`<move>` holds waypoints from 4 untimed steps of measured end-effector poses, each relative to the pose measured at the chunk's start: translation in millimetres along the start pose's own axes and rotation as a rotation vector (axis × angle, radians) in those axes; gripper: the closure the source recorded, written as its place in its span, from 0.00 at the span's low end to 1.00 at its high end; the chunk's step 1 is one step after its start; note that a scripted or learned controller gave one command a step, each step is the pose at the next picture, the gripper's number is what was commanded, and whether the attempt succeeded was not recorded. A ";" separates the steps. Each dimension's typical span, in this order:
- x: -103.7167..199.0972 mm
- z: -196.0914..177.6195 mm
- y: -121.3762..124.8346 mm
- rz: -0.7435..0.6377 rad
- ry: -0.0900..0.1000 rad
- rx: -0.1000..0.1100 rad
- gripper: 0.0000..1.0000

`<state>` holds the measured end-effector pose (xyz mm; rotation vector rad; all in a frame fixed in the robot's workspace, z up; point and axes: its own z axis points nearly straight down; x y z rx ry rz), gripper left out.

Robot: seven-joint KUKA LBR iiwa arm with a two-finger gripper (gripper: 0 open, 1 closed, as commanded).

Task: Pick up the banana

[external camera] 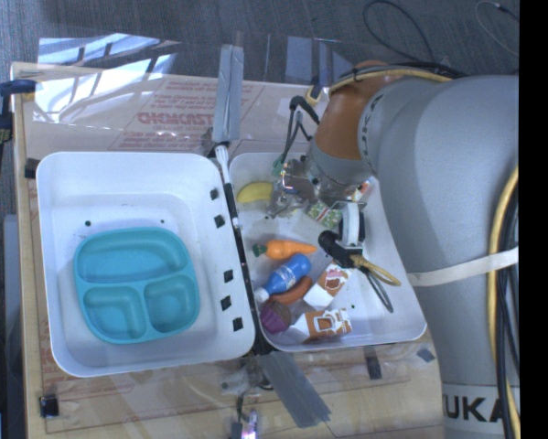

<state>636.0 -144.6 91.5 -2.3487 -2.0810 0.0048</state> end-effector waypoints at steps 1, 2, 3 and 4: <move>-45.1 -104.0 -36.3 0.181 0.000 -0.002 0.00; -10.7 0.4 10.4 0.085 0.000 -0.002 0.00; 22.0 -1.3 17.6 0.006 -0.005 -0.003 0.00; 22.0 -1.3 17.6 0.006 -0.005 -0.003 0.00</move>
